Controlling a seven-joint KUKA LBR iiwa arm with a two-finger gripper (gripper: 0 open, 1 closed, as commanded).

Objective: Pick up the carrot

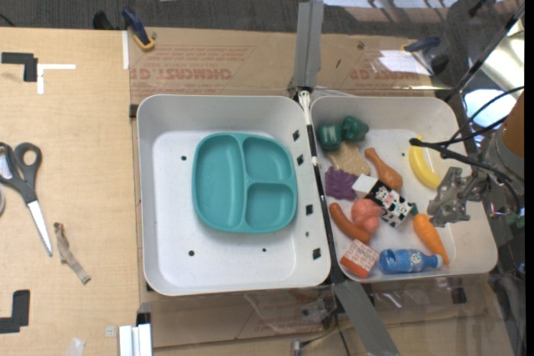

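Observation:
The carrot point(430, 237) is a short orange piece lying at a slant near the right bin's front right corner. My gripper point(449, 211) hangs just above and behind the carrot's upper end, over the right side of the right bin point(467, 263). It looks open, with nothing held between its fingers. The carrot rests on the bin floor and is apart from the gripper.
Crowding the right bin are a banana point(424, 165), a blue bottle point(409, 261) just left of the carrot, a black-and-white die point(392, 205), a drumstick point(384, 167), a sausage point(342, 221), a purple toy point(339, 182) and green toys point(344, 132). The left bin holds a teal divided plate point(245, 182).

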